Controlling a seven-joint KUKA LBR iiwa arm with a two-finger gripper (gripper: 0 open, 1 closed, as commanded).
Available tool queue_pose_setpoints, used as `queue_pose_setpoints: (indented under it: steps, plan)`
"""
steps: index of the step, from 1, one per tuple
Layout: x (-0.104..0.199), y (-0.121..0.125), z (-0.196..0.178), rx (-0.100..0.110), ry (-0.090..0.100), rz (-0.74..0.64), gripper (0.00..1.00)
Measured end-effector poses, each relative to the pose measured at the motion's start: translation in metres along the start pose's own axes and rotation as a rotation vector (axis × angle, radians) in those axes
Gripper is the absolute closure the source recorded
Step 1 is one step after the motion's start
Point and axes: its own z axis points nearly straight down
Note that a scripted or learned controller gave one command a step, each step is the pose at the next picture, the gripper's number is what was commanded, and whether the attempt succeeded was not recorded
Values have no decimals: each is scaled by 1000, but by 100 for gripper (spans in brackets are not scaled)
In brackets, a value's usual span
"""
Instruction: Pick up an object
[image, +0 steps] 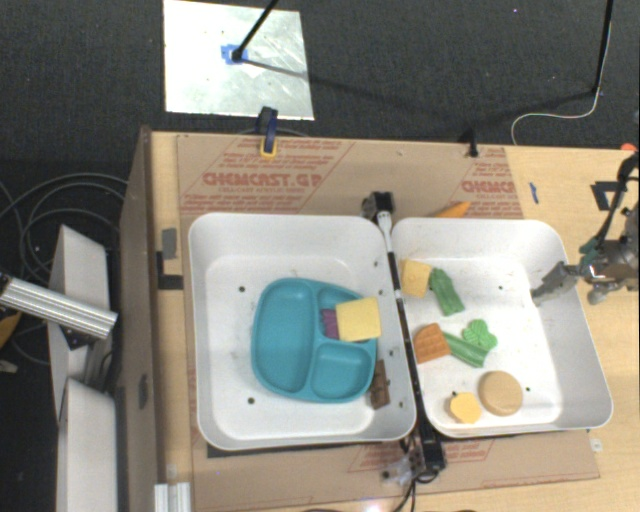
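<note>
Nearest us in the right bin (585, 370) we see a yellow piece (464, 407) beside a tan round bun (501, 392). Farther back lie green toy vegetables (470, 341), an orange wedge (430, 343) and a yellow block (415, 277). The left bin (215, 300) holds a teal divided plate (300, 345). The gripper (590, 270) hangs at the right bin's far edge; we cannot tell its state.

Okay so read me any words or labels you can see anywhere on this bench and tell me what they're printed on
"CHEMCAST GP": red print on the brown board behind the left bin; the last letters are faint.
The same red print, partly cut off, on the board behind the right bin: too blurred to read fully.
Nothing else carries readable text.
</note>
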Motion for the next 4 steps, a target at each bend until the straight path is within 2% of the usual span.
queue_pose_setpoints:
  steps: [1,2,3,4]
  plan:
    - [-5,-31,111,11,4,4,0]
    - [14,-27,184,1,2,3,0]
    - [71,31,178,-15,-22,2,0]
    - [52,127,180,-11,-3,-4,0]
